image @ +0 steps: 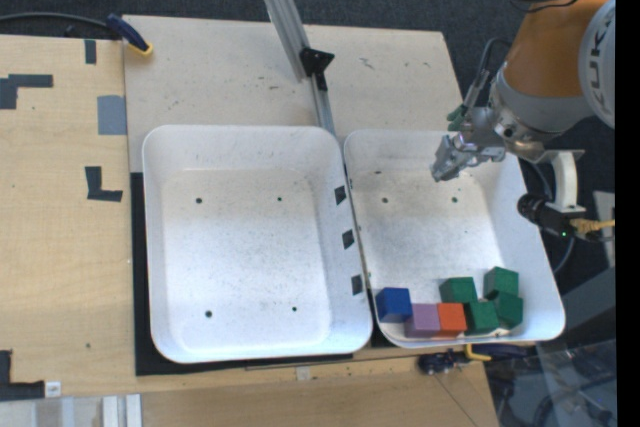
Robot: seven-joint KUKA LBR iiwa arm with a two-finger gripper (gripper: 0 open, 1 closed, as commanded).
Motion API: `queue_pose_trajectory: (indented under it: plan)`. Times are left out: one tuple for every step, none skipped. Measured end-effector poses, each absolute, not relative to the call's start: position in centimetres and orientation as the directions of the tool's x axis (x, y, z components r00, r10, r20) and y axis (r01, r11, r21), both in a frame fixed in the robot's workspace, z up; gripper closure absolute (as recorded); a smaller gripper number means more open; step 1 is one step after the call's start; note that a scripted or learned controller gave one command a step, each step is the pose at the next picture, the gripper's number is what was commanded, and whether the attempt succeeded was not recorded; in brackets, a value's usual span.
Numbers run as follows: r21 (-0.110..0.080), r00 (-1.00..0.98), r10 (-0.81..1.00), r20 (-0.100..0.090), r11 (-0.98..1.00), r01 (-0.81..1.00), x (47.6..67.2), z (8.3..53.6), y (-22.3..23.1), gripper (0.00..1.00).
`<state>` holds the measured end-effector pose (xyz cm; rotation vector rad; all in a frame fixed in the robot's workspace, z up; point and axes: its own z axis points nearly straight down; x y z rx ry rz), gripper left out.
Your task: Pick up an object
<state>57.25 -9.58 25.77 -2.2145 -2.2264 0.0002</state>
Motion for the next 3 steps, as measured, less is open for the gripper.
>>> queue_pose_trajectory:
  plan:
    - [-0.003, -0.006, 1.000, 0.001, 0.006, 1.000, 55.8, 25.6, -4.8, 1.00]
    - [-0.002, -0.007, 1.000, 0.002, 0.007, 1.000, 55.6, 25.9, 0.2, 1.00]
    - [-0.004, -0.007, 1.000, 0.001, 0.007, 1.000, 54.7, 24.1, 5.4, 1.00]
